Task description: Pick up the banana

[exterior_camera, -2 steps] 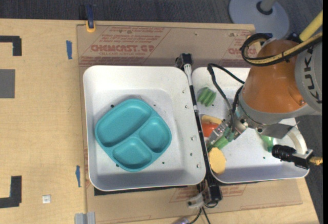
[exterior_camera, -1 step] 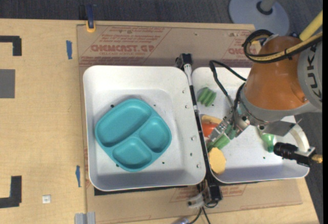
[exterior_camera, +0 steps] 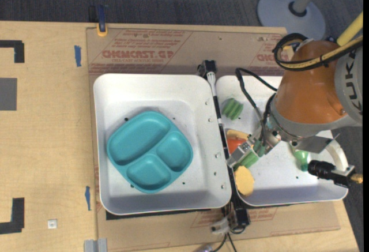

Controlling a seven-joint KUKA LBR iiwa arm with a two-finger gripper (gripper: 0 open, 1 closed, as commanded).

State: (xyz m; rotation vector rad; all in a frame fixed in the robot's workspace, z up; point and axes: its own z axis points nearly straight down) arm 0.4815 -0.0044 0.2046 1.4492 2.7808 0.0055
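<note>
The banana (exterior_camera: 244,180), a short pale yellow piece, lies in the front left corner of the right bin (exterior_camera: 288,190), close to the divider between the bins. My gripper (exterior_camera: 243,155) reaches down to the left from the orange-banded wrist (exterior_camera: 308,92) and hangs just above and behind the banana, near an orange-red item (exterior_camera: 233,144). A green shape sits at the gripper's tip, and I cannot make out what it is. The banana lies apart from the gripper, on the bin floor.
A green ridged item (exterior_camera: 232,108) lies at the back left of the right bin, and another green item (exterior_camera: 301,158) to the right under the arm. The left bin (exterior_camera: 115,89) holds a teal divided plate (exterior_camera: 151,150). A black cable (exterior_camera: 248,92) loops over the right bin.
</note>
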